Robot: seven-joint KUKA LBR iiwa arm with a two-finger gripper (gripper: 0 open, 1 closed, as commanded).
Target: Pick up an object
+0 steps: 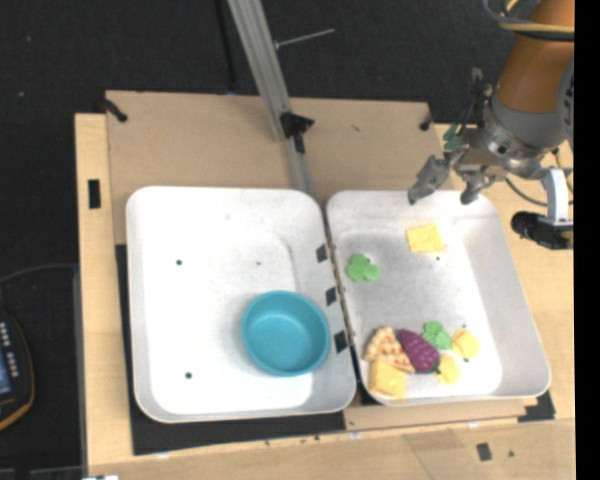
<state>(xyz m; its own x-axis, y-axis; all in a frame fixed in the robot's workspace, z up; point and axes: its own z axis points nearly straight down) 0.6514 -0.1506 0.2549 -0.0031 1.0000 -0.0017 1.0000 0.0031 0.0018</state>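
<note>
Inside left bin (180,228) sits blue bowl (284,332); right bin (510,298) holds toys (417,353).

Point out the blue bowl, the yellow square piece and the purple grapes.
blue bowl (283,332), camera view, on its inner floor.
yellow square piece (424,238), camera view, on the middle of its top face.
purple grapes (417,348), camera view, on the middle of the bunch.

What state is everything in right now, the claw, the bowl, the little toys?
gripper: open, above right bin's far edge, holding nothing.
blue bowl: upright in left bin.
yellow block: lying alone.
green piece: lying alone.
toy pile: heaped in near corner.
</note>
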